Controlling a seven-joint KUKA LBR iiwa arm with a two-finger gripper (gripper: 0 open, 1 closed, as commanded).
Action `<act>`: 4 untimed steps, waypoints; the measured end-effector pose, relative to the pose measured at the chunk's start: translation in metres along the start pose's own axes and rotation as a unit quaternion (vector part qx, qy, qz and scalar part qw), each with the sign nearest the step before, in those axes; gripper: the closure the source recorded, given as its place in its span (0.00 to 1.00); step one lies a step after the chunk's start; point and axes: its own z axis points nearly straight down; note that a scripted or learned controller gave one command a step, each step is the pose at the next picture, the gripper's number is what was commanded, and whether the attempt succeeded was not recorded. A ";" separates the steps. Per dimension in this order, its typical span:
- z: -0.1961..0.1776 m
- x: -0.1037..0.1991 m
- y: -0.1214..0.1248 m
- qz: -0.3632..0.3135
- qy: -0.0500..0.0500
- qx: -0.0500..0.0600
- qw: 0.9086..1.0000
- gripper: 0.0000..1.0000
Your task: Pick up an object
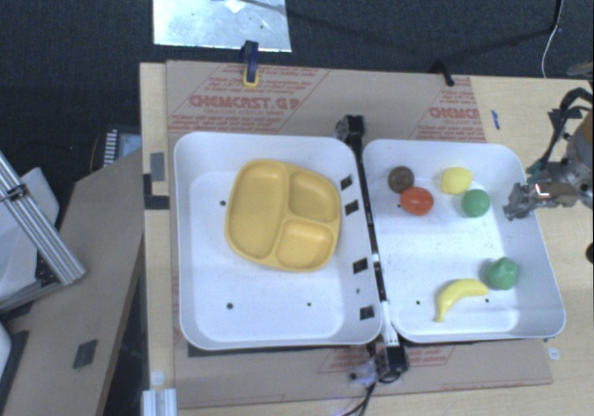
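Pincer (522, 201) work comes first: it hangs at the right rim of the right white bin (529, 267), and I cannot tell how it stands, since it is small and blurred. Nothing is seen in it.

Nearest to the pincer, just to its left, lies the small round green ball (475, 202); I judge this the easiest thing to pick up. To do it well, the pincer should come down straight over the ball's middle, because a round thing slips away when it is pinched off-centre. Below the pincer sits the green lumpy toy fruit (502, 272), touching the curved yellow toy banana (458, 297); these two crowd each other. Farther left are the yellow toy lemon (456, 180), the red round toy fruit (417, 201) and the brown ball (400, 178), the last two touching. Farthest left, in the left white bin (200, 303), rests the yellow plastic plate with three compartments (282, 214).

On the brown sheet (306, 94) covering the worktop, red letters seem to read "CHEMCAST", upside down; the rest is not clear.
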 end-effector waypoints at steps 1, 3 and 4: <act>0.006 0.052 0.012 -0.002 0.001 0.001 1.000 1.00; -0.012 0.169 0.019 -0.003 0.002 0.001 1.000 1.00; 0.001 0.220 0.020 -0.002 0.002 0.002 1.000 1.00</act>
